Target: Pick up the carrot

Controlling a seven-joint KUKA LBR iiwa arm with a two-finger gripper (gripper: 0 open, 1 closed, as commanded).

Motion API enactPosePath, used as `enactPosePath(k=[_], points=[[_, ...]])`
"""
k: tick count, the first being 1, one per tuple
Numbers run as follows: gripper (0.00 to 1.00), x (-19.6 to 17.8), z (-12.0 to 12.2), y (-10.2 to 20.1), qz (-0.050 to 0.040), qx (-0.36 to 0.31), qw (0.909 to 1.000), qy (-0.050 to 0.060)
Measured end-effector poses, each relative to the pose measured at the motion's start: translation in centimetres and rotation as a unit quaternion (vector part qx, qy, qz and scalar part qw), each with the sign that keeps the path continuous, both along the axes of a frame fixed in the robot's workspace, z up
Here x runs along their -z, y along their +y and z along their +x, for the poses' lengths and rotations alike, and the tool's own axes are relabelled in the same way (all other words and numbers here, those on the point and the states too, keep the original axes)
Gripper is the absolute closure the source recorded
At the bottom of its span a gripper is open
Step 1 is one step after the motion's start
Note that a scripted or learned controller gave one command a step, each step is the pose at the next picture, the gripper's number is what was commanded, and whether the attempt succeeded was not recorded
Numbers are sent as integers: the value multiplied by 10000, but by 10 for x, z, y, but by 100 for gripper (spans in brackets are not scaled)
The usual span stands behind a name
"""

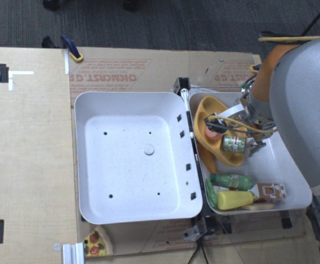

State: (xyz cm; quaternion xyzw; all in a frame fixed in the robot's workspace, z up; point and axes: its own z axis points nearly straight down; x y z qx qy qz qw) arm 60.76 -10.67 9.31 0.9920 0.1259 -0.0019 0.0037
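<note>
Orange shows at two places in the right bin [292,172]: the band on the arm [308,103] coming in from the right, and a small reddish-orange end [211,130] inside the yellow bowl [204,111], which I take to be the carrot, though it is too hidden to be sure. The gripper [248,126] hangs low over that bowl, beside a small green-labelled can [234,144]; from where I stand I cannot tell how its jaws are set. It looks like the reach-and-close step. Next it needs to settle on the carrot alone, clear of can and bowl rim. The left bin [94,202] sits alongside; a green bottle [231,181] and yellow bottle [234,199] lie nearer.
</note>
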Motion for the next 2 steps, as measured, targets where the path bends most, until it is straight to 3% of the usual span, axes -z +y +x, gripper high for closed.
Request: enactPosePath(k=[1,2], points=[[0,-10,-92,-6,25,-39,10000,-36],[0,2,-24,-4,8,142,9999,70]])
